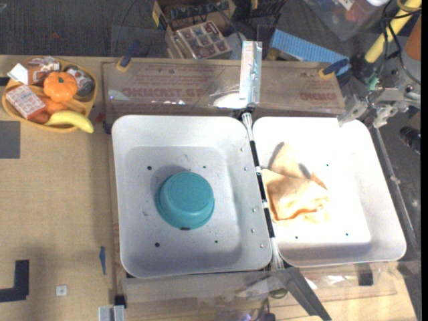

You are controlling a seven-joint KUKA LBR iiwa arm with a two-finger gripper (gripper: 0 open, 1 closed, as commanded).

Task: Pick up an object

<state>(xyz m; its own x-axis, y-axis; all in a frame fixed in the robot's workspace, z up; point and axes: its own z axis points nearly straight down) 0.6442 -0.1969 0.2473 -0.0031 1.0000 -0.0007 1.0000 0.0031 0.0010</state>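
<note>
the arm sits at the upper right of the frame, its claw (366,105) hanging just past the top right corner of the right bin (374,239). it's a tangle of metal and cable up there, and i can't tell how the claw is set; nothing appears to be carried in it.

there are two things it could go for. in the left bin (134,139) a teal bowl (186,200) rests upside down, a little below the middle, well clear of the walls. in the right bin a crumpled pale cloth with orange edging (294,192) lies against the left side, touching or nearly touching the divider between the bins.

to my eye this is the very start: the arm is off to the side and no object has been approached. the cloth is nearer and soft, so a pinch on one of its raised folds looks the easier try, though it lies close to the wall and the claw would want to come down on its right half. the bowl's smooth dome would likely slip, so a grip there would need the rim.

at the upper left of the counter (53,212) a dish of toy food (47,97) sits well apart.
</note>
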